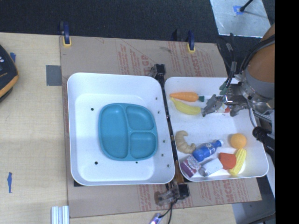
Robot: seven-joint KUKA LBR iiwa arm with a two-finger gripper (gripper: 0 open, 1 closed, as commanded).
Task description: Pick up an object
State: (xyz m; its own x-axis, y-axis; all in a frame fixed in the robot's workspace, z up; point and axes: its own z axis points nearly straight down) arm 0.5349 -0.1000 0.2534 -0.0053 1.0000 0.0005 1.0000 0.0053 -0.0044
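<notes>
On the bench's left half we see the left bin [74,125], and a blue divided plate [128,131] lies flat at its middle. Beside it, the right bin [210,84] carries the loose things. Along its far edge an orange carrot [184,96] lies lengthwise, with a yellow banana [186,108] just beside it on the near side. Toward the near left corner we find a tan curved piece [184,142], then a blue bottle [206,150] and a flat packet [200,166] touching it. At the near right corner sit an orange ball [238,141], a red wedge [227,160] and a yellow corn cob [240,159]. Above the far right part of this bin hangs the gripper [219,107], its fingers spread apart with nothing between them, their tips near the banana's right end.
</notes>
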